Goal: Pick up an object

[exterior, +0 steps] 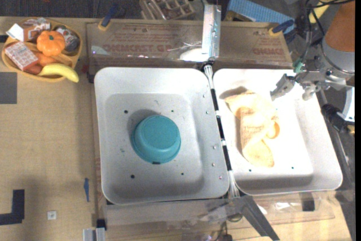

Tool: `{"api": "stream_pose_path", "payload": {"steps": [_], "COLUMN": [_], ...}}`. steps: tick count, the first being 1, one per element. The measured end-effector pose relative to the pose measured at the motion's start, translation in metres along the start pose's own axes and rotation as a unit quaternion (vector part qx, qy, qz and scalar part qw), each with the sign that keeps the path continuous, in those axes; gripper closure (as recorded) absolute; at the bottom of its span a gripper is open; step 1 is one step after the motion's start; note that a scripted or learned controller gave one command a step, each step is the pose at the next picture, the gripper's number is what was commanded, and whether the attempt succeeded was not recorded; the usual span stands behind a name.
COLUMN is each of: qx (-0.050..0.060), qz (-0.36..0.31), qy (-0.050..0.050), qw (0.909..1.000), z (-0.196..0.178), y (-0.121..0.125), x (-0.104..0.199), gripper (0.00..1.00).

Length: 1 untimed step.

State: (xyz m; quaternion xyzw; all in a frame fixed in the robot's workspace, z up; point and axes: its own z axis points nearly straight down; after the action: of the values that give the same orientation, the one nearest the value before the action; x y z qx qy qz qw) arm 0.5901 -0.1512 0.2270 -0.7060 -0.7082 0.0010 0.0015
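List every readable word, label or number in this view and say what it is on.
None can be read with certainty.
Cardboard wall behind the bins: red printing, upside down and too blurred to read.
Small boxes in the fruit basket: printing too small to read.
Teal bowl and both bins: no text.

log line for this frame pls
gripper: open, above right bin far edge, holding nothing | right bin: tan cloth | left bin: teal bowl upside down
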Motion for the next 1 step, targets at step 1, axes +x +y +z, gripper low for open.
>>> {"api": "stream_pose_path", "payload": {"steps": [1], "qx": [0.0], "qz": [-0.058], "qy": [0.0], "qw": [0.9983], "z": [0.0902], "y": [-0.026], "x": [0.0329], "gripper": [0.0]}}
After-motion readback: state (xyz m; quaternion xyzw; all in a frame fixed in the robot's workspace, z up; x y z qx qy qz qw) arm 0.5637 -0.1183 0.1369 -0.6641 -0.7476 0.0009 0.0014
